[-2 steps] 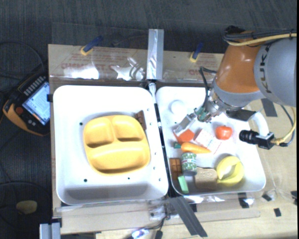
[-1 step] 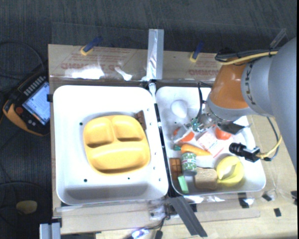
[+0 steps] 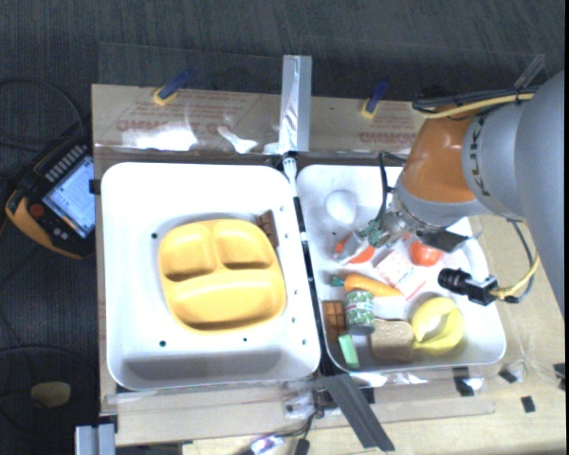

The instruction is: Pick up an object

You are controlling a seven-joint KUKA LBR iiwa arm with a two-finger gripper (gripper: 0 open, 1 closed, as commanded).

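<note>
My gripper [image 3: 387, 227] reaches down into the right bin [image 3: 493, 349], below the arm's orange band [image 3: 439, 162]. It hangs over the bin's upper middle, just above a white packet with red print [image 3: 396, 269] and a small red-orange piece [image 3: 360, 252]. A red tomato [image 3: 425, 252] lies just to its right and a white egg-like ball [image 3: 341, 205] to its upper left. Nearer the front lie an orange carrot [image 3: 370, 284], a green can [image 3: 359, 309], a yellow banana-like fruit [image 3: 437, 324] and a brown bread slice [image 3: 390, 340].
The left bin [image 3: 123, 349] holds a yellow divided plate [image 3: 221, 271]. A brown bar [image 3: 332, 317] and a green piece [image 3: 349, 352] sit by the right bin's left wall. A black part with a yellow cable [image 3: 467, 283] hangs over the right bin's right side.
</note>
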